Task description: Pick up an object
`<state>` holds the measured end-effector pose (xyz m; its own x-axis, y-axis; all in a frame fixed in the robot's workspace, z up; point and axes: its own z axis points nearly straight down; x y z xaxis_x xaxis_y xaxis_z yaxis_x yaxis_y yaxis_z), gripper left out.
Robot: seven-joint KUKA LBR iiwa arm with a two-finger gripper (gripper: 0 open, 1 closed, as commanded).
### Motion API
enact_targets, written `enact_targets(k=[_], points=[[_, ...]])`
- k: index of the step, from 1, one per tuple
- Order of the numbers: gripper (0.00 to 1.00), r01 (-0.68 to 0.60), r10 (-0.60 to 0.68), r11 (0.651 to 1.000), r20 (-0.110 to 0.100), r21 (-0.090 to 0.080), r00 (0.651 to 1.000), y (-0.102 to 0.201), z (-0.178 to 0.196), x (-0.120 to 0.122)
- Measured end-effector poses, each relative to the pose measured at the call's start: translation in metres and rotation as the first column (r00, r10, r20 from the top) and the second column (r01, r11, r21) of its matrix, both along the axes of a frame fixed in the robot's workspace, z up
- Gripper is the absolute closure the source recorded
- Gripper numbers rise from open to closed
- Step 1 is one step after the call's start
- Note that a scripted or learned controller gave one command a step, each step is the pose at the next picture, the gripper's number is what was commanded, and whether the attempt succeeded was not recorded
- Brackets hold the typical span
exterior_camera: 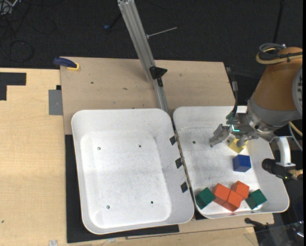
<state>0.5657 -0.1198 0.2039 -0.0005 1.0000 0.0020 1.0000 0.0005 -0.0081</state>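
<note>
My gripper point(228, 138) hangs low over the back part of the right bin point(204, 118), and its jaws stand apart. One grey finger point(217, 136) points left and down. A small yellow block point(237, 146) lies just under the gripper's right side; nothing shows gripped between the fingers. In front of it sits a blue cube point(241, 163). At the bin's front edge two orange blocks point(230, 194) lie together, with a green block point(205, 197) on their left and another green block point(256, 199) on their right.
The left bin point(91, 124) adjoins the right one, joined by black clips point(178, 162). A slanted aluminium bar point(142, 45) rises behind the bins. The arm's orange band point(278, 94) looms over the right bin's far right edge.
</note>
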Motion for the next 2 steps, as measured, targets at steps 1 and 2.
enact_targets(k=[1,2], points=[[0.0,0.003,-0.003,1.0,0.005,-0.001,1.0,-0.001,0.002,0.001],[0.0,0.002,-0.002,1.0,-0.002,0.0,1.0,0.0,-0.061,0.004]])
